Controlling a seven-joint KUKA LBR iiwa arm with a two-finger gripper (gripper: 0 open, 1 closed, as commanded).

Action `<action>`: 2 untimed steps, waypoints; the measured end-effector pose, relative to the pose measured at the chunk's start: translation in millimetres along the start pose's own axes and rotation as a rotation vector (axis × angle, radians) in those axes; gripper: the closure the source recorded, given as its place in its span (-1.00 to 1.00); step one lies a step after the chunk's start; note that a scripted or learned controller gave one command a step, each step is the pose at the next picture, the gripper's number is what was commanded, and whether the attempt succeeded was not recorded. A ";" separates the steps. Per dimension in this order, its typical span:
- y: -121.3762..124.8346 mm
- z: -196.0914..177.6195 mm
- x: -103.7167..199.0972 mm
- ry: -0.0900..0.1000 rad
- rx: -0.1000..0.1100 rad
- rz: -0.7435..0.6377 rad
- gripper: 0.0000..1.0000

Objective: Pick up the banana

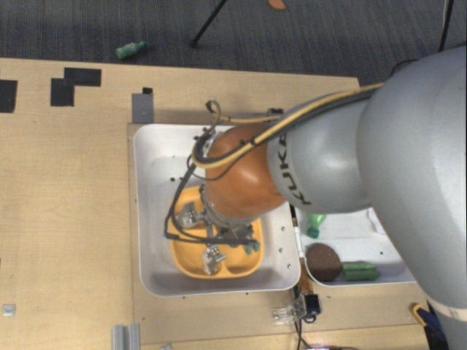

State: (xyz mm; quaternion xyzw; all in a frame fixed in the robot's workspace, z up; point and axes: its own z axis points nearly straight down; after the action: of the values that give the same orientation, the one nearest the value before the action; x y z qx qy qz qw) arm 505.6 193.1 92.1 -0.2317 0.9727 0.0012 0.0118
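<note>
Item: gripper (202, 235), on a grey arm (343, 159) with an orange band (237, 177), hanging low inside the left bin (144, 195). Fingers (211, 257): two metal tips seen standing apart, so spread fairly wide, with nothing clamped between them; cables and the wrist cover part of them, so this reading is not firm. Item: banana (186, 257), taken to be the yellow mass directly beneath and around the fingers. Its outline is broad and mostly hidden by the wrist, so its lie and its ends cannot be told, nor whether the tips touch it or hover just above. Item: small green piece (252, 246), just to the right of the fingers, against the yellow; unclear whether it is part of the tool or a loose thing. Items in the right bin (357, 228), well apart from the fingers: brown round thing (323, 261), green stick (360, 271), green scrap (315, 229). Step in hand, as judged: the descent onto the banana, at or near grasp height, with the grasp not yet made. Next move calls for: tips set on either side of the yellow body across its narrow way, a firm close, then a straight lift clear of the bin wall. Risk: closing on the curved skin off-centre may let it slip out.
</note>
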 end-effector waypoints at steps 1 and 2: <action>28.6 0.9 -22.0 0.009 0.009 -0.280 -1.00; 31.3 -14.9 -28.7 -0.017 0.005 -0.273 1.00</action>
State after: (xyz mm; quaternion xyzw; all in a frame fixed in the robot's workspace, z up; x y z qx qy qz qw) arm 516.8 233.8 107.6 -0.3620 0.9319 -0.0008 0.0208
